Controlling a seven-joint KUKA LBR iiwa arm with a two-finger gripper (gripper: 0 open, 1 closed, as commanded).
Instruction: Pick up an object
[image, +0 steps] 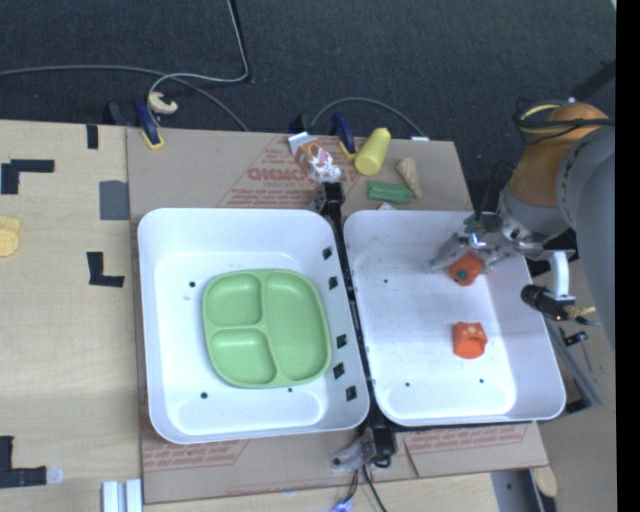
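In the right bin (400, 380), my gripper (466, 252) is low over the upper right part, reaching in from the right. A small red-orange object (463, 271) sits right under it and touches it, but I cannot see whether it is gripped. A second orange object (470, 339) lies apart on the bin floor, below the gripper. The arm's grey body with its orange band (560, 150) stands at the right edge.
A green divided plate (266, 328) lies in the left bin (165, 300). Behind the bins on the cardboard are a yellow bottle (372, 151), a green item (389, 192), a beige item (408, 177) and a small packet (315, 157). Cables run along the back.
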